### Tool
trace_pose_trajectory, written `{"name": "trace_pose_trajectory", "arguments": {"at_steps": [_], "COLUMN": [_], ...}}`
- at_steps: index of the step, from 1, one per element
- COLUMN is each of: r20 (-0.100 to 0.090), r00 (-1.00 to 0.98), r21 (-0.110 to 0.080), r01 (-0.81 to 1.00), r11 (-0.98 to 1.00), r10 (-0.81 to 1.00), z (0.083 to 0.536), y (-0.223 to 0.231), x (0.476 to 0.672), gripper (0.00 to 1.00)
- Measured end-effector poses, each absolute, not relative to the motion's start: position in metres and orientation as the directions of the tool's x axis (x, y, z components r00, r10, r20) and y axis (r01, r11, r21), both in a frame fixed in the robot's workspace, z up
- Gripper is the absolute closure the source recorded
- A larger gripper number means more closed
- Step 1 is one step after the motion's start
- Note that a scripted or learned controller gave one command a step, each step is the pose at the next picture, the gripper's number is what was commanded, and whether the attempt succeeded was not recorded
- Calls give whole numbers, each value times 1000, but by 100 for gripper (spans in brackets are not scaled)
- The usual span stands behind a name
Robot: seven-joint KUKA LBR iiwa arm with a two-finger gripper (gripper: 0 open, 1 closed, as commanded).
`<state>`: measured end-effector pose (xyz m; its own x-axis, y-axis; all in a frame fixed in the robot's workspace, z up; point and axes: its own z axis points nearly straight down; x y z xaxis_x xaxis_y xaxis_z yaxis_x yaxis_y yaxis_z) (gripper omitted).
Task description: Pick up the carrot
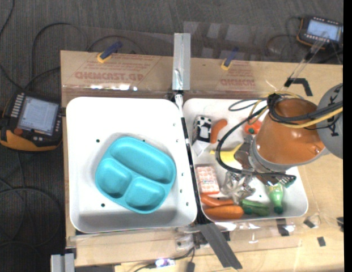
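The long orange carrot (224,212) is lying at the six o'clock edge of the right shallow white plastic bin (300,208). The arm's metal hand (237,187) is hanging just above it, toward one o'clock; whether its grip is open cannot be told. A turquoise three-compartment plate (136,173) is sitting in the left white bin (85,118).

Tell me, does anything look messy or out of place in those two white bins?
Nothing looks spilled or broken. The right bin is crowded with toy food in a jumble, the carrot at its front edge, while the left bin has a blue divided plate sitting askew.
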<state>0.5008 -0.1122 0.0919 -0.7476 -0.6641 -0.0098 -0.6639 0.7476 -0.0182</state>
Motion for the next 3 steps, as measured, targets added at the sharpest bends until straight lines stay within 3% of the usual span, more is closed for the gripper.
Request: {"name": "trace_pose_trajectory", "arguments": {"at_steps": [1,2,3], "r20": [-15,-6,-8], "r00": [-570,-304,-84], "r21": [-19,1,2], "r01": [-822,-953,-996], "r11": [570,304,84], "r10": [-822,-953,-996], "z": [92,209,143], "y": [-112,-172,-163], "x": [499,485,484], "gripper": [100,100,100]}}
